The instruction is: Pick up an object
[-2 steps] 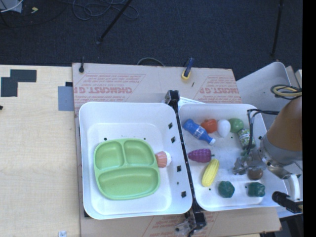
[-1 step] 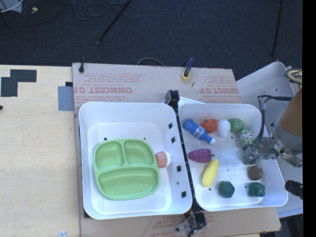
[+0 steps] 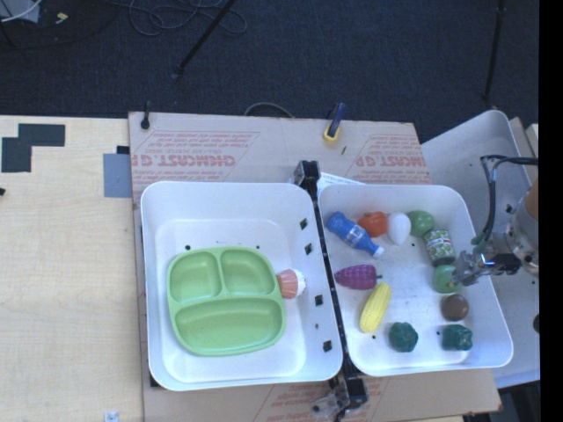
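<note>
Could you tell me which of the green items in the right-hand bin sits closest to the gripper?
The light green ball at the gripper. The green ball lies toward the bin's far wall, and the two dark green pieces lie by the near wall.

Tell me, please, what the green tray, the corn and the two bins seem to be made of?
Tray: probably moulded plastic, an even pale green with a soft sheen and three pressed compartments. Corn: likely toy plastic or rubber, uniformly yellow; too small to tell. Bins: apparently thin white plastic, smooth, with rounded corners.
</note>
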Motion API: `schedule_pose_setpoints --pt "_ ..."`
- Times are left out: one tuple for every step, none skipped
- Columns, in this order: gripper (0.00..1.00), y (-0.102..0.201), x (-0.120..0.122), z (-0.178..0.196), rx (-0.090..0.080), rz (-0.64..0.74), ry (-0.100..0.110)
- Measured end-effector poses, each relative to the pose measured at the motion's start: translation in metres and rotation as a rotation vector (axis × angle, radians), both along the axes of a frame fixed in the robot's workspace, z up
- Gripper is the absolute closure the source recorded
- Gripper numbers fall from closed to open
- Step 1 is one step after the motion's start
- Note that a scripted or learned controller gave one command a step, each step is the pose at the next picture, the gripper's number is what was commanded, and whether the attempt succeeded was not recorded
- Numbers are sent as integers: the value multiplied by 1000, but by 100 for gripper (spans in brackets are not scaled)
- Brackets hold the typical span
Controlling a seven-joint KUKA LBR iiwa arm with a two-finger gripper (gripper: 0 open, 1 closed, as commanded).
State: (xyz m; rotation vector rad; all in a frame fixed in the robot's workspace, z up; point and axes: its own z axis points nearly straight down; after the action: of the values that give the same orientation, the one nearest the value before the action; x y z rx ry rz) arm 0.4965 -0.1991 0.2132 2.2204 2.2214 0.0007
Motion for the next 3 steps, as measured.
schedule_pose_setpoints --pt "100 -1 0 15 0 1 1" --pt "100 41 6 15 3 3 4" --pt "100 95 16 24 2 4 2"
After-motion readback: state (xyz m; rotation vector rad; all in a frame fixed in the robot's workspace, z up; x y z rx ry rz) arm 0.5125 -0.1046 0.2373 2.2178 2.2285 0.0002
